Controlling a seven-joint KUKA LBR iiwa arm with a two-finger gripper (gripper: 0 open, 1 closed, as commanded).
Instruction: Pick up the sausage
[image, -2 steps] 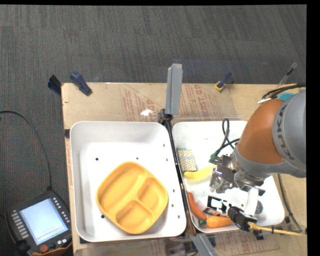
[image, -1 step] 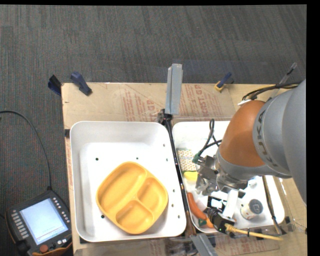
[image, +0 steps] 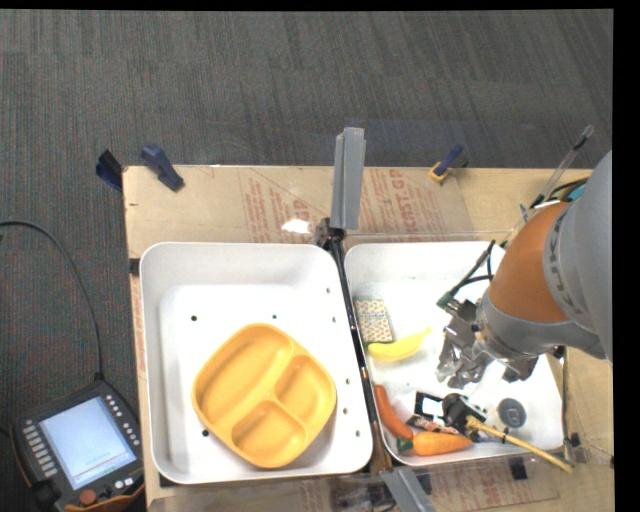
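Gripper (image: 462, 368): over right bin (image: 420, 262), nothing seen between fingers; open or closed, cannot tell. Sausage (image: 392, 411): down-left of gripper, by bin's left wall, apart, not yet lifted. Approach and grasp remaining.

The grey arm (image: 585, 270), orange band showing, is reaching in from the right, its gripper (image: 462, 362) apparently pointing downward.
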